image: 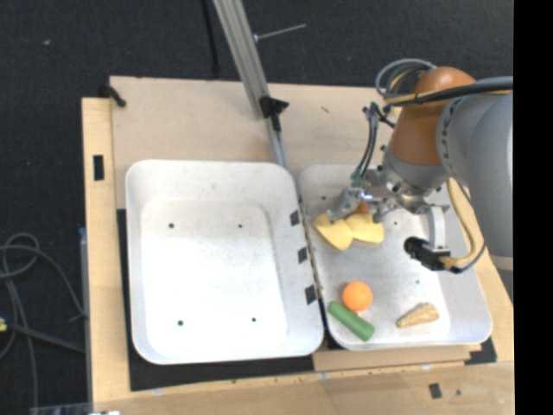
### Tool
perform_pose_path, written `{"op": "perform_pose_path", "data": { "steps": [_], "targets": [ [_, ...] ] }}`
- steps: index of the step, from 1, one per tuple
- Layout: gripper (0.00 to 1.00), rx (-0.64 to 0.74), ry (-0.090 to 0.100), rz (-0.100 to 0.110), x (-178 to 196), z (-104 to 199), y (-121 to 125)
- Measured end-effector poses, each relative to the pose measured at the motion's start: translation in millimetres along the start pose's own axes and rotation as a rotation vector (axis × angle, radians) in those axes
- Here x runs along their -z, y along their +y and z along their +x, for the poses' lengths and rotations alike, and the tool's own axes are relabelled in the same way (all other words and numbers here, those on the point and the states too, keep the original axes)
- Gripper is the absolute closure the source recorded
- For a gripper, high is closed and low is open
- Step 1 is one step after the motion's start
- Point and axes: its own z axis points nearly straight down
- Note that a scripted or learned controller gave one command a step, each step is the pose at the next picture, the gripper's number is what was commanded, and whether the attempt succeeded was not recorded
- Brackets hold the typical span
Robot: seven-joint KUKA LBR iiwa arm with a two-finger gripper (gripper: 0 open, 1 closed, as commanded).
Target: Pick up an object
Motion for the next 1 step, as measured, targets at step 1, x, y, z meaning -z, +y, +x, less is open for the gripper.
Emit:
{"op": "perform_pose_path", "data": {
  "steps": [1],
  "targets": [
    [0.0,-0.002,-0.001,-0.01,-20.3,-1.9,2.4]
  ]
}}
